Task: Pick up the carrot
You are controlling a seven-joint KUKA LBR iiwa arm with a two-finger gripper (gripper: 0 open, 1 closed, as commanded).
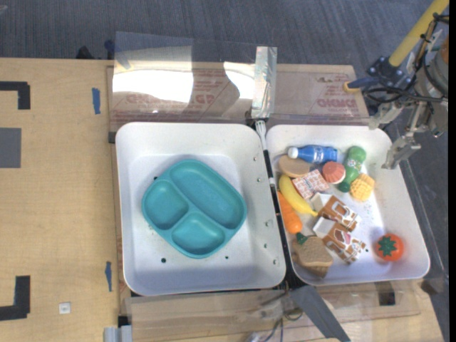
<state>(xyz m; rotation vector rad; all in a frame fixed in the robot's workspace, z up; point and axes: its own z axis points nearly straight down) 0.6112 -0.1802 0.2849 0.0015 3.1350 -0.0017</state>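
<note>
The carrot (289, 214) is a short orange piece lying along the left wall of the right bin (415, 219). It is tucked beside and partly under a yellow banana (295, 195). My gripper (403, 144) hangs over the far right corner of that bin, well away from the carrot, up and to its right. Nothing shows in the gripper.
Crowded around the carrot are a blue bottle (314, 153), a red tomato (333, 172), corn (363, 186), a green vegetable (355, 157), snack packets (338, 226) and a bread slice (313, 255). An orange fruit (388, 246) sits at the right. A teal divided plate (194, 206) lies in the left bin (132, 191).
</note>
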